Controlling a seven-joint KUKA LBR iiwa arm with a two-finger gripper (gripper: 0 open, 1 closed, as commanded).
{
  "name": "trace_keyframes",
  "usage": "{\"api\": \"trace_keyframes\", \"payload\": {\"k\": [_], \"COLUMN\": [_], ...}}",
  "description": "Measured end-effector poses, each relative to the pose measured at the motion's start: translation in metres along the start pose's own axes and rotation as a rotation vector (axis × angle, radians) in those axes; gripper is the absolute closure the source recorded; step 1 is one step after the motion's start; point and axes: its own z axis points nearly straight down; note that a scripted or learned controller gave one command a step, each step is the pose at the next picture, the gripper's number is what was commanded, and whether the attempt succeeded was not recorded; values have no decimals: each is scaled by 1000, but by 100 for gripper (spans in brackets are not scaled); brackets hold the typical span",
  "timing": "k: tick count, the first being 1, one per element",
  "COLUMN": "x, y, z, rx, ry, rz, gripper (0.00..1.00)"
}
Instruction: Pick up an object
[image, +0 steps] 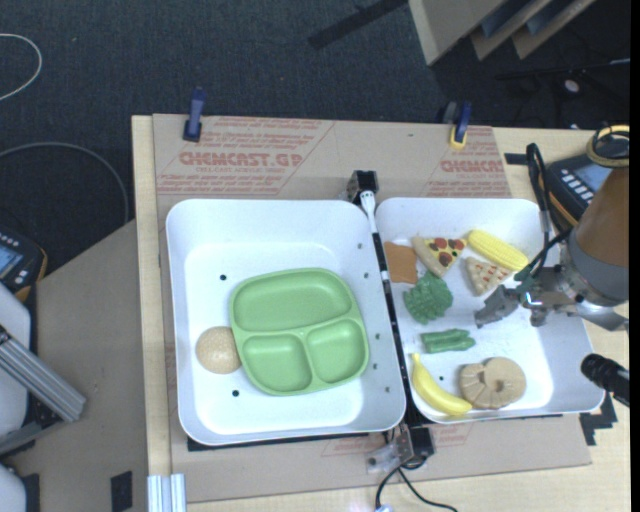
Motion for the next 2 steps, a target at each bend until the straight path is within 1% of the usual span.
{"api": "trace_keyframes", "payload": {"k": [1, 2], "x": [46, 42], "y": [9, 9], "z": [114, 98], "rx": [4, -3], "ry": [3, -1], "rz": [-3, 1], "gripper": [0, 100]}}
